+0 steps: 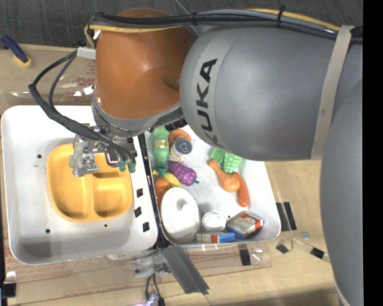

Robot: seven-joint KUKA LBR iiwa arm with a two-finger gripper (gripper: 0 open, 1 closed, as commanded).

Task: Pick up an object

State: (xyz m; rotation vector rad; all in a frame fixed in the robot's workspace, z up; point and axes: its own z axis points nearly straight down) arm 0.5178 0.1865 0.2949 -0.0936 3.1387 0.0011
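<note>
Yellow divided tray (89,193) in the left bin (19,190), directly beneath the end effector (92,160); no telling whether open or closed. Nothing visibly held. Off to the right of the end effector, in the right bin (268,203): purple toy eggplant (182,173), white cup (179,210), orange carrot-like toy (228,181), green block (230,163), small carton (244,224). Wooden counter (293,273) under both bins.

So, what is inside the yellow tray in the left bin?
The yellow tray shows two bare compartments. The end effector hangs over its upper edge and covers that part, so anything beneath it stays hidden.
</note>
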